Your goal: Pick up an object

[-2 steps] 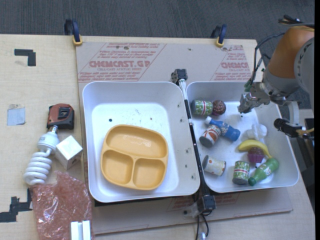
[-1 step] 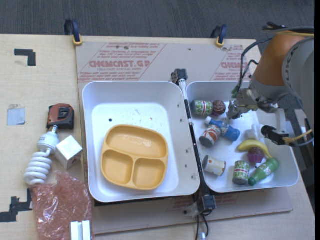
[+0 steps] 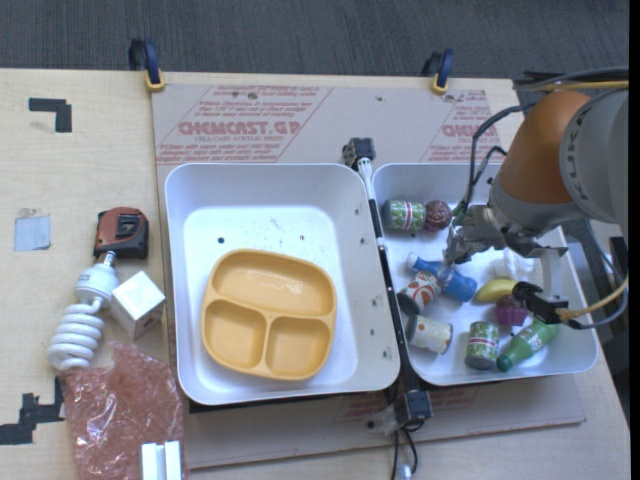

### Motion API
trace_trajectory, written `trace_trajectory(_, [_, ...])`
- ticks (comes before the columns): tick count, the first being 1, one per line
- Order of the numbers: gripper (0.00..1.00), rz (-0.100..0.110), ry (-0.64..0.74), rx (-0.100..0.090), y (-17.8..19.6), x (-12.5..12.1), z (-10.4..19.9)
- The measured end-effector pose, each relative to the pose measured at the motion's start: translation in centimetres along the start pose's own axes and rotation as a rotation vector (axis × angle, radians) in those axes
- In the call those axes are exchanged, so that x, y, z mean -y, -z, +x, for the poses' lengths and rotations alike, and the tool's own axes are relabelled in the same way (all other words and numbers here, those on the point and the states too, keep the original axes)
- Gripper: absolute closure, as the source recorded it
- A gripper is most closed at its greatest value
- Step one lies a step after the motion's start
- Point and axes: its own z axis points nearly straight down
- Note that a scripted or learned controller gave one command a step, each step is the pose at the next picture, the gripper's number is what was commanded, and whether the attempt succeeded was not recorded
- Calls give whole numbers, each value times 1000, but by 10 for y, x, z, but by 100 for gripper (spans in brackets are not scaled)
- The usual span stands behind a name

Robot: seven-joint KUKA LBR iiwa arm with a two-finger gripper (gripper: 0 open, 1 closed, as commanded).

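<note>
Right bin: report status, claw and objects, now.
Claw low in right bin, over the blue bottle; grasp unconfirmed. Banana, green bottle and cans crowd close. Yellow tray sits in left bin.
</note>
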Motion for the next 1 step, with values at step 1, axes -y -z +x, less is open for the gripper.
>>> trace_trajectory(1, [0, -1, 3, 1, 0, -69, -28])
